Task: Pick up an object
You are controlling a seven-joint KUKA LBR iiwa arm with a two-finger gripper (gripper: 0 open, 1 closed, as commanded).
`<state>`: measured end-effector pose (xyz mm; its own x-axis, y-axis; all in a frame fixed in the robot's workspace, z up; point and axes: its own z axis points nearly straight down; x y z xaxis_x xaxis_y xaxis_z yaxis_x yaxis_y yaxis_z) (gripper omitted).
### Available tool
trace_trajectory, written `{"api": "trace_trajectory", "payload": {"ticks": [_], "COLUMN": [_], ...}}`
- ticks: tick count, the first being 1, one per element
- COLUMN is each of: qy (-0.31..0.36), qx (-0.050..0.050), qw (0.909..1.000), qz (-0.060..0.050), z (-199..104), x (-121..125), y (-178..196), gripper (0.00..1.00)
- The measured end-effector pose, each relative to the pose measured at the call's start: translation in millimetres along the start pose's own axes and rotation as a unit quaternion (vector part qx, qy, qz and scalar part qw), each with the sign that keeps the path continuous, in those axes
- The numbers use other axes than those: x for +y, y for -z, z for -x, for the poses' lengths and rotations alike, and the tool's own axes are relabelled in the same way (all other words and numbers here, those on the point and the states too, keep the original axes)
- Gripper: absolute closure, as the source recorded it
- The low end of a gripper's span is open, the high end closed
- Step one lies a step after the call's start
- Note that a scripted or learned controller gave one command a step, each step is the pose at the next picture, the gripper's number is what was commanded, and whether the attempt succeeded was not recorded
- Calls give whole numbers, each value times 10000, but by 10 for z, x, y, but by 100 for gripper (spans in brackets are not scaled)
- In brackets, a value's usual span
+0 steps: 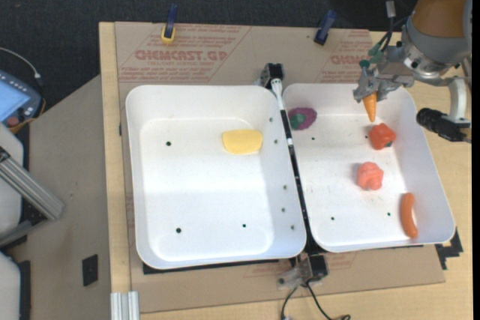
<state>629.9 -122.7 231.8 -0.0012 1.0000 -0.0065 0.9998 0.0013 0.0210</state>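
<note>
Gripper [370, 95] apparently gripping one carrot [370, 109]; two bins [150, 131].

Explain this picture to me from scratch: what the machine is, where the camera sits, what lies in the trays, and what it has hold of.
One camera looks down at a slant on a bench with two shallow white trays. The machine is a robot arm reaching in from the right, ending in a two-finger gripper. A small orange carrot-shaped piece hangs point-down between its fingers, over the right bin. In that bin lie a purple and green piece, two reddish lumps and an orange sausage-shaped piece. The left bin holds a yellow piece.
</note>
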Motion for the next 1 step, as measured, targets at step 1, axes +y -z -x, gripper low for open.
{"api": "trace_trajectory", "payload": {"ticks": [1], "qy": [25], "qx": [60], "qw": [9999], "qz": [-148], "z": [-820], "x": [-626], "y": [-479], "gripper": [100]}}
